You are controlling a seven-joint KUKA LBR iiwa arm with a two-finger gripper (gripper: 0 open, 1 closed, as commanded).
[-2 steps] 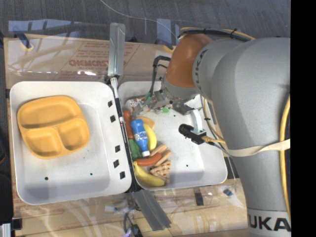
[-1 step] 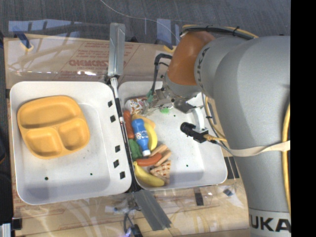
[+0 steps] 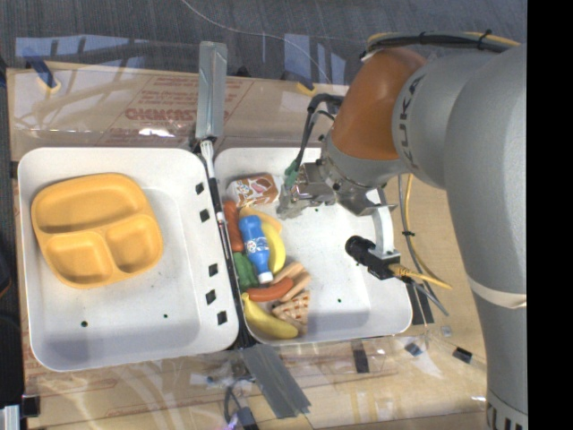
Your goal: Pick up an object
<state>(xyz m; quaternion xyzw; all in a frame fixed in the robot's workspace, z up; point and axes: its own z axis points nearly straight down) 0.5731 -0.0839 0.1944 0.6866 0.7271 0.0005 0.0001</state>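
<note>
End effector (image 3: 295, 197) over right bin (image 3: 358, 307), near blue bottle (image 3: 254, 243).

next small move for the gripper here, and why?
Probably shift the gripper slightly toward the left bin and descend. It sits above bare floor of the right white bin, while the items are piled along that bin's left wall: the blue and white bottle and the yellow banana. The bottle lies on top, nearest, so it looks the easiest target.

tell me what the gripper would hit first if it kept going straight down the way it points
Probably the bare white floor of the right bin. The gripper points down beside the toy pile, close to the brown packet and the blue bottle; depth is unclear from this slanted view.
</note>
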